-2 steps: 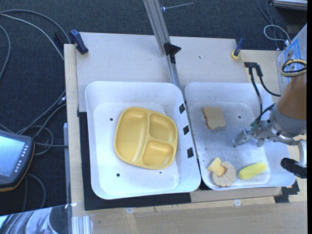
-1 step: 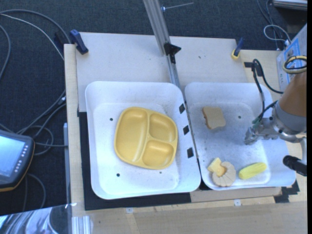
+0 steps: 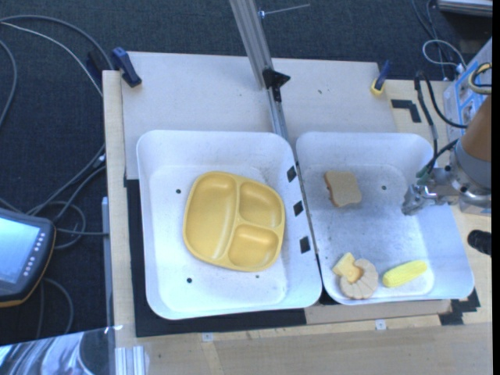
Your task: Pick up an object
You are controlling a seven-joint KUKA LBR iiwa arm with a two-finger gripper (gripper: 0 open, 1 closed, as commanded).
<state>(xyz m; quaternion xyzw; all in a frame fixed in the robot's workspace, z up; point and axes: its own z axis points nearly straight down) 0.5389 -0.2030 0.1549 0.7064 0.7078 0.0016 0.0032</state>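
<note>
- The gripper [image 3: 412, 201] hangs over the right edge of the right bin [image 3: 391, 143], at about mid-height of the bin's side; whether it is open or closed cannot be told from this view, and nothing shows in its grasp.
- The slice of bread [image 3: 343, 188] lies on the bin floor to the gripper's left, roughly level with it and clearly apart from it.
- The corn cob [image 3: 405, 273] lies near the bin's front wall, below the gripper and slightly to its left, not touching it.
- At the front left of the same bin a round cracker [image 3: 362, 282] lies flat, with a yellow cheese piece [image 3: 345, 268] resting partly on its upper left edge; both sit just left of the corn cob.
- The left bin [image 3: 156, 209] holds a yellow divided plate [image 3: 233, 220], upright and near the bin's middle, turned at a slant.
- The arm [image 3: 478, 151] enters from the right edge above the gripper.
</note>
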